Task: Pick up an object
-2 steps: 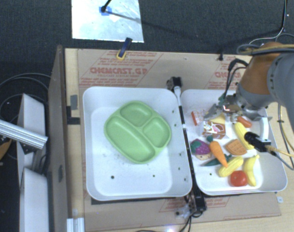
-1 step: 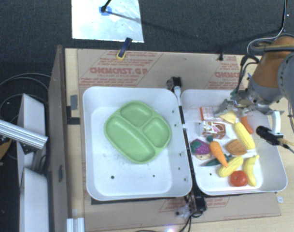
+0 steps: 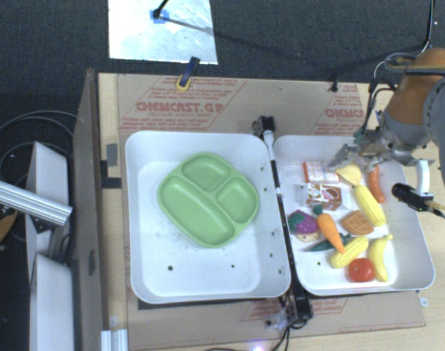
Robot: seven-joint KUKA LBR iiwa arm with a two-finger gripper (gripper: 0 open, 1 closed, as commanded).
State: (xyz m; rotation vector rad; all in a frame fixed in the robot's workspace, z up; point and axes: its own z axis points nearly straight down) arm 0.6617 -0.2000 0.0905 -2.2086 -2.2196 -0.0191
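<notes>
The right bin holds several toy foods. Among them are a red and white box, a pale yellow piece, a yellow corn cob, an orange carrot, a purple bunch of grapes, a waffle, a banana and a red tomato. My gripper hangs low over the far side of this bin, just above the pale yellow piece and right of the box. Nothing is seen held in it.
A green divided plate lies in the left bin. An orange-red sausage lies right of the gripper, and a printed packet lies under the box. The arm comes in from the upper right.
</notes>
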